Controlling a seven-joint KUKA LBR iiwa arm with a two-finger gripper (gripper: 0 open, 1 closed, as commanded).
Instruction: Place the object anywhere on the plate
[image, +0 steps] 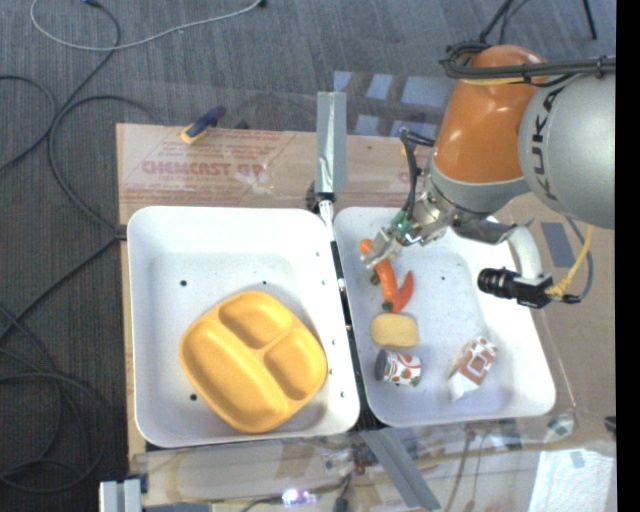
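A yellow plate (254, 359) with three compartments lies in the left bin (160, 250), nothing on it. In the right bin (520, 390) lie an orange carrot-like piece (386, 276) and a red-orange pepper (404, 290), close together near the bin's left wall. Below them sit a yellow lump (395, 330), a small red-and-white patterned cup (401, 369) and a white-and-red carton (472, 363). My gripper (396, 238) hangs over the far left part of the right bin, just above the carrot-like piece, with a small orange bit (367, 246) beside it. The wrist hides its tip.
The arm's orange band and grey body (500, 120) cover the far right corner of the right bin. A black cylinder with a cable (512, 285) juts over that bin's right side. A metal divider (328, 150) stands behind the bins.
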